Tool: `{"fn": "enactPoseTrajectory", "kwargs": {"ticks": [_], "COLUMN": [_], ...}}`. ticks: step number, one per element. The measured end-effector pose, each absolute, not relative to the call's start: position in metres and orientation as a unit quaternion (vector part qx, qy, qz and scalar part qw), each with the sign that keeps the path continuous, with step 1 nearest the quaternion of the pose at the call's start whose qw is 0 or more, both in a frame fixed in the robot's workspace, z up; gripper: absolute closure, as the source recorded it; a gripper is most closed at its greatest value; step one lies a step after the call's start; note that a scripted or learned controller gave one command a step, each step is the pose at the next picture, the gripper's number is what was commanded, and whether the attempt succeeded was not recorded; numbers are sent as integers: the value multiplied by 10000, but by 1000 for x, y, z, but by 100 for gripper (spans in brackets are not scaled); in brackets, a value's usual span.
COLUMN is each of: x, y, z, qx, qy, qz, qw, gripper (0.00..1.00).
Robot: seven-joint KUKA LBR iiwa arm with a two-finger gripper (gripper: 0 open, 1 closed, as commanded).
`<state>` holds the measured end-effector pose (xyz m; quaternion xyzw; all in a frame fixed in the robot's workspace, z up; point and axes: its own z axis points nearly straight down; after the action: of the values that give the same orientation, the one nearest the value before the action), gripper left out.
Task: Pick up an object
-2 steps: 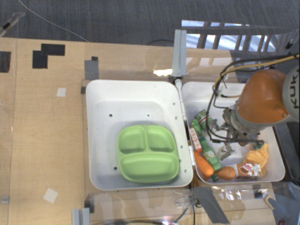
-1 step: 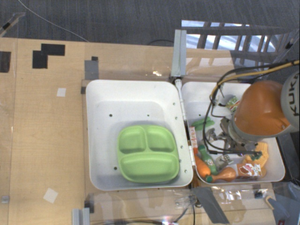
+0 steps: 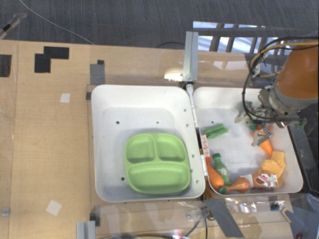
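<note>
My gripper (image 3: 257,127) hangs low over the right side of the right bin (image 3: 234,101), below the arm's orange band (image 3: 300,74). A small orange piece (image 3: 267,146) lies just beneath it, and I cannot see whether they touch. Along the bin's front lie a green bottle (image 3: 221,167), an orange carrot (image 3: 215,177), a brown-orange piece (image 3: 239,184), a printed packet (image 3: 265,180) and a yellow ridged piece (image 3: 275,163). Near the left wall of that bin rests a green pod (image 3: 215,131).
The left bin (image 3: 107,108) holds a green divided plate (image 3: 157,163) at its front. A raised divider (image 3: 196,128) separates the two bins. Cables loop from the arm's wrist (image 3: 259,59). A metal post (image 3: 190,56) stands behind the bins.
</note>
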<state>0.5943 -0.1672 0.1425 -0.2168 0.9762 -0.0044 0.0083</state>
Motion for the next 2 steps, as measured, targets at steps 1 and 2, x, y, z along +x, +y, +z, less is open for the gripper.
{"fn": "enactPoseTrajectory", "kwargs": {"ticks": [1,2], "x": [575,671], "y": [-173,-205], "z": [90,90], "qx": [-2243,-2166], "qy": [9745,9763], "qz": [-26,-15], "qw": [77,59], "gripper": [0,0]}}
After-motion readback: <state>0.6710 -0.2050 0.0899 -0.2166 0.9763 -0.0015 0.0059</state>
